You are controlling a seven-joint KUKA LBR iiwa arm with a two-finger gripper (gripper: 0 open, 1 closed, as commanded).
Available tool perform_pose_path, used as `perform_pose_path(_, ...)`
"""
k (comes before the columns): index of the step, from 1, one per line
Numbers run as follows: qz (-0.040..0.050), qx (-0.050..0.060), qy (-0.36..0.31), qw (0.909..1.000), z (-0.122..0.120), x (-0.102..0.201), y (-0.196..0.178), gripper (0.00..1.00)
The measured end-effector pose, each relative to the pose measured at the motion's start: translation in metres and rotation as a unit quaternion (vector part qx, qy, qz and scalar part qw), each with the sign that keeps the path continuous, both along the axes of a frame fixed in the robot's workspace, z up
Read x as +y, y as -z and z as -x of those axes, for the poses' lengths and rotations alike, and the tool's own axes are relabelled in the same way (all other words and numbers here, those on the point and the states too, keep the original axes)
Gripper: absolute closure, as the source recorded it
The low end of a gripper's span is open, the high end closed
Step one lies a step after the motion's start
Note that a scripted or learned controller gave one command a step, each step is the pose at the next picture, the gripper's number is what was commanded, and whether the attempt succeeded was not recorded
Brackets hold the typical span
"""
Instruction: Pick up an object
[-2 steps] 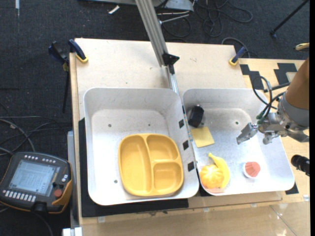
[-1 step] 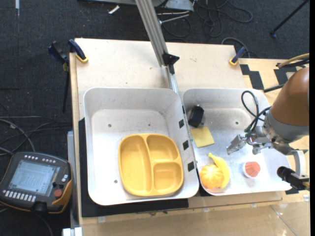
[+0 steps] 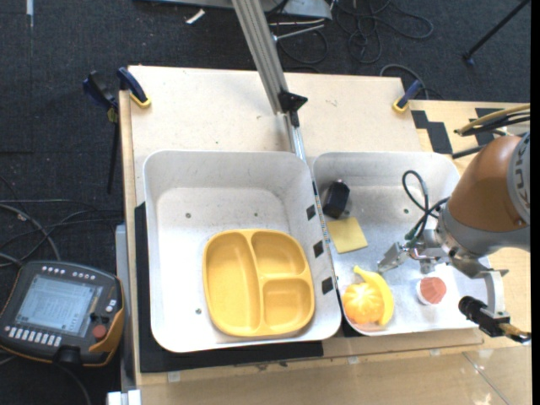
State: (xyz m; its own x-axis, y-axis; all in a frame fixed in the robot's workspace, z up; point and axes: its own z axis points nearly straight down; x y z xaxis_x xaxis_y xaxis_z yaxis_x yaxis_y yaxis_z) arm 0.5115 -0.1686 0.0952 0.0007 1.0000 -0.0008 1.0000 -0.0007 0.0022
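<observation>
My gripper (image 3: pixel 407 258) hangs low over the middle of the right bin (image 3: pixel 380 169), open, with nothing between its fingers. Just below and to its right a small red and white round object (image 3: pixel 432 290) lies on the bin floor. An orange fruit with a yellow banana-like piece curled around it (image 3: pixel 369 300) sits at the bin's front left, below and left of the gripper. Left of the gripper lies a flat yellow square (image 3: pixel 348 234), and behind that a small black object (image 3: pixel 337 197) rests near the bin's left wall.
The left bin (image 3: pixel 169 184) holds a yellow divided plate (image 3: pixel 257 282). A slanted metal pole (image 3: pixel 261 45) rises from the wall between the bins. A black cable (image 3: pixel 415 188) loops by the arm. A teach pendant (image 3: pixel 59 306) lies off the bench at left.
</observation>
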Motion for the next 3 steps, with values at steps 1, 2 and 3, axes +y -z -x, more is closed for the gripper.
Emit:
perform_pose_path(1, 0.0001, -0.001, 0.0, 1.0, -0.001, 0.0, -0.011, 1.0)
perform_pose_path(2, 0.0006, -0.001, -0.001, 1.0, -0.009, -0.005, -0.058, 1.0)
perform_pose_path(3, 0.0008, -0.002, -0.002, 1.0, -0.011, -0.005, -0.112, 1.0)
